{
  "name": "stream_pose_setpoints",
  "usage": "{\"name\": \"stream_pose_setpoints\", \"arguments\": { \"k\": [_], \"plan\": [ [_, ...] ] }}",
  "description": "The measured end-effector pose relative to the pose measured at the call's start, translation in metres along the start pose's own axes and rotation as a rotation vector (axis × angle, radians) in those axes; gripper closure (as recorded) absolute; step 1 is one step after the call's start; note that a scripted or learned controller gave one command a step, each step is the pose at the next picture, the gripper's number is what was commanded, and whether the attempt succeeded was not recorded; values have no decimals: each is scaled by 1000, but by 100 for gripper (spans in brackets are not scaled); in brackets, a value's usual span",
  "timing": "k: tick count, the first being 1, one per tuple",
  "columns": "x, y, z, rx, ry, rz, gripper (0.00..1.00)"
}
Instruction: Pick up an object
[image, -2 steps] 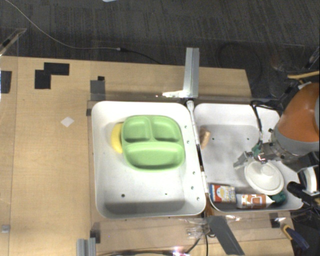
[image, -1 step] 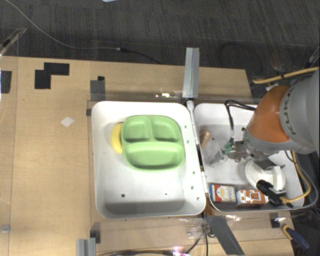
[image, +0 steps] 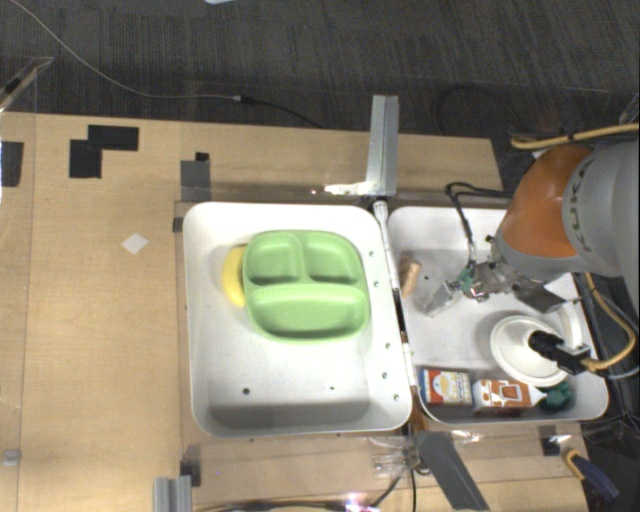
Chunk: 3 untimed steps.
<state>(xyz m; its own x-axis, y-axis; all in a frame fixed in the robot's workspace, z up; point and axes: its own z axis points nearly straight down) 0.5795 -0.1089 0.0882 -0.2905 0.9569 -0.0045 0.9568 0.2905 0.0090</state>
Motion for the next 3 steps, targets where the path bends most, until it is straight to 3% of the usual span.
{"name": "stream_pose_setpoints", "arguments": {
  "k": [1, 2, 3],
  "plan": [
    [16, 13, 0, 0, 0, 42, 0],
    [-26, 82, 1, 13, 8, -250, 0],
    [-26, 86, -13, -3, -5, -258, 100]
  ]
}}
